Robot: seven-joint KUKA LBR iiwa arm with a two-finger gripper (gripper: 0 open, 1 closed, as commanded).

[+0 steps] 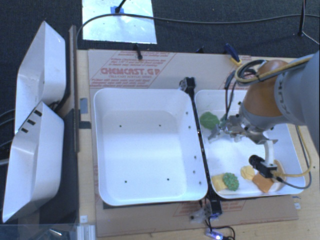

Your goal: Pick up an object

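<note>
My gripper [218, 132] hangs low in the right bin [290, 139], near that bin's left wall. A green leafy object [209, 119] lies just up and left of the gripper, close to it or touching it; I cannot tell which. Along the bin's front edge lie a small green bushy piece [231, 180] on a yellow slab [218, 183], a pale yellow piece [247, 172] and an orange wedge [262, 183]. The arm's grey and orange wrist [262, 96] covers the bin's back right part.
The left bin [145, 144] sits beside the right one, with a black divider clip [188, 84] at the back between them. Cables [235, 79] loop off the wrist. Spare white bins [37, 134] stand at the far left off the bench.
</note>
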